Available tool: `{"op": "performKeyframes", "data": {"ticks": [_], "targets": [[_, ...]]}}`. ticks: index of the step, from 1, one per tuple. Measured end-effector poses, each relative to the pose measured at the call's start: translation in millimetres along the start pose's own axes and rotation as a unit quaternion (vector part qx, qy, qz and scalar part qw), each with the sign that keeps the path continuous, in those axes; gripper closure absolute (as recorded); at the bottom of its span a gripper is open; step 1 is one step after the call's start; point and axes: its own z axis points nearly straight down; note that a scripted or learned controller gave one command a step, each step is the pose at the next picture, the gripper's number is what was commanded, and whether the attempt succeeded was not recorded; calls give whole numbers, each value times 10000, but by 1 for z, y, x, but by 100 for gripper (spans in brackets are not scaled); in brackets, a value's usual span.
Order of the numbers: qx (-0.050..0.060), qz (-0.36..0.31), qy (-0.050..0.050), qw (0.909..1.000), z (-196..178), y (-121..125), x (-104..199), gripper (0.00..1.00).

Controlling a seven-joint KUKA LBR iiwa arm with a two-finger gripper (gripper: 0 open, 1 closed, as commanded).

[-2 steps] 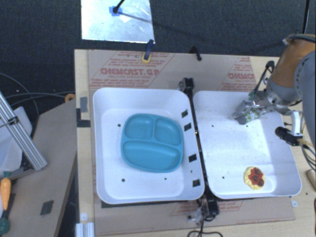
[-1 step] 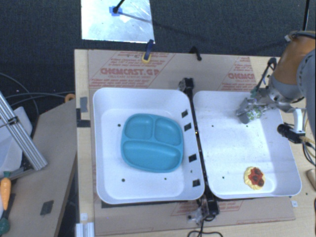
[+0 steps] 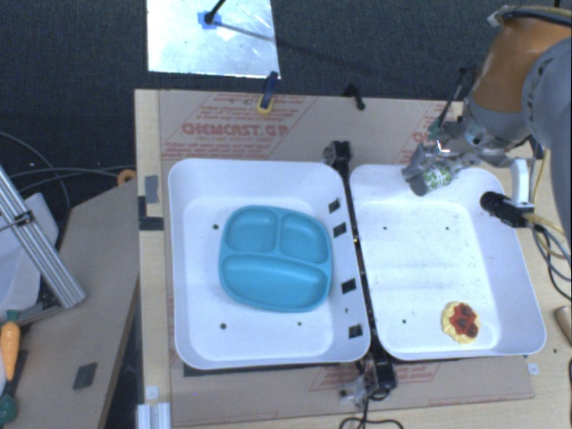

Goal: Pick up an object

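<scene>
Judging by its look, the small pizza slice toy (image 3: 460, 321) is the likeliest thing to pick: it lies flat in the right bin (image 3: 509, 266), toward that bin's 5 o'clock corner, close to the near wall but apart from it. It is a rounded yellow wedge with red blotches on top, probably moulded plastic or rubber, so light and fairly stiff, not fragile, though its low profile leaves little edge to pinch; a grip across its narrower width, with the tips pressed down to the bin floor, seems the best bet. The gripper (image 3: 431, 173) hangs at the right bin's 12 o'clock rim, well apart from the toy, and something greenish and cylindrical sits at its tip; whether that is a held object or part of the tool I cannot tell, nor can I tell how it is set. A blue divided plate (image 3: 275, 257) fills the middle of the left bin (image 3: 197, 204).
</scene>
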Motion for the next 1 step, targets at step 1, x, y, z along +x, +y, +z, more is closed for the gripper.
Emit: {"op": "performKeyframes", "data": {"ticks": [1], "targets": [[8,-8,14,10000,-59,-8,81,100]]}}
